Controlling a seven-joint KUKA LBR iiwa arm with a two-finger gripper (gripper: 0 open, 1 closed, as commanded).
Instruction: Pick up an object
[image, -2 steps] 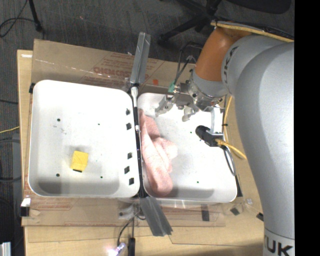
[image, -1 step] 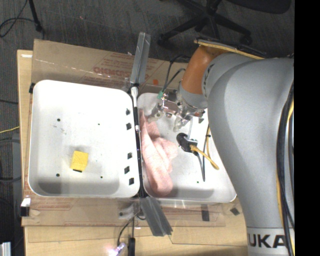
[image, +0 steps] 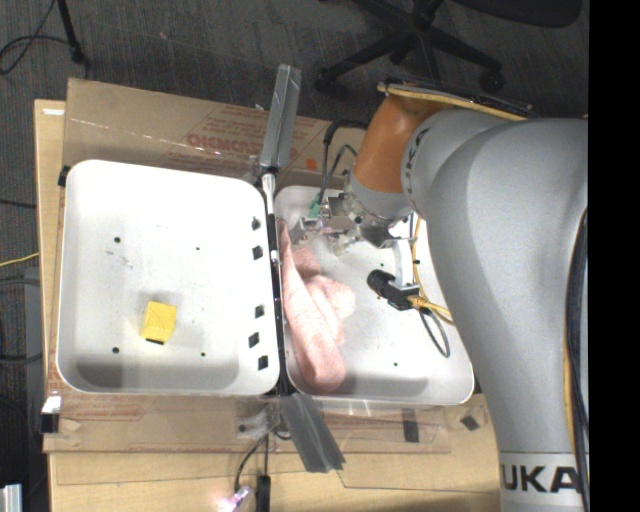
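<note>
Lying in the right bin (image: 440, 375) along its left wall, at 9 o'clock, is a pink cloth (image: 315, 320). Gripper (image: 325, 228) hangs just above cloth's top end, at 12 o'clock; can't tell how jaws stand. Yellow block (image: 159, 322) sits in left bin (image: 150, 200), at 7 o'clock.

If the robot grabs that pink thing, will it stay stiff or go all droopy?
Probably droopy. The pink cloth lies rumpled and folded against the right bin's left wall, so it looks soft and would likely sag from wherever it's pinched. It also seems light for its size, and unlikely to roll or break.
</note>
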